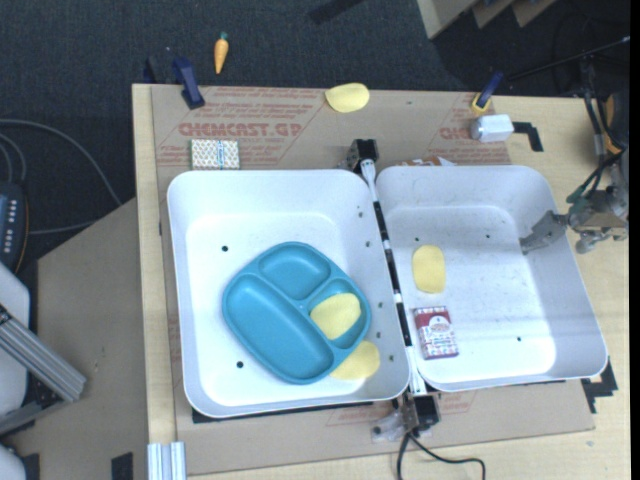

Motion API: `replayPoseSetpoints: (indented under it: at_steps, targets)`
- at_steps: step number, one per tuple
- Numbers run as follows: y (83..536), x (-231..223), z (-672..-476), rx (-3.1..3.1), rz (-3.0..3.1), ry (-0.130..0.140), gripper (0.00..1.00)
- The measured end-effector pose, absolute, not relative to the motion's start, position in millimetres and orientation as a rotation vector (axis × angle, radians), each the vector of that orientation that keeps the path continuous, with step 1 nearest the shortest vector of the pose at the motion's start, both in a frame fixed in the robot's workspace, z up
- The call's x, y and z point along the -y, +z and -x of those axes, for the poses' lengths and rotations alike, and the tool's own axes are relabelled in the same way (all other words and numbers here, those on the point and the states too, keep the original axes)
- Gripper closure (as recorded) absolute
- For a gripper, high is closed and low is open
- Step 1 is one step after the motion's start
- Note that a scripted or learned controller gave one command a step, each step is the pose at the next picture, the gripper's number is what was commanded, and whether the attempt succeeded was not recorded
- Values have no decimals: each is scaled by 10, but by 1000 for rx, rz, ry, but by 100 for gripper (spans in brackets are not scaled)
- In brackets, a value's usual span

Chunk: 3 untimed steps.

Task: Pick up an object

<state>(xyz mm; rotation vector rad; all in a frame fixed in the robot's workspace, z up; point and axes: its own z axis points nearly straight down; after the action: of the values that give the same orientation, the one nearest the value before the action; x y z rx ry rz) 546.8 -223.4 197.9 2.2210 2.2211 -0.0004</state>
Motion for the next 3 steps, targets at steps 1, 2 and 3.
replayPoseSetpoints:
  at_steps: [1, 2, 3]
  targets:
    - [1363, 1558, -5721, -2225, -2222, 0, 0]
    - [837, 993, -5605, -2226, -2222, -1, 0]
    - [845, 910, -5809, -2221, -2220, 1, 0]
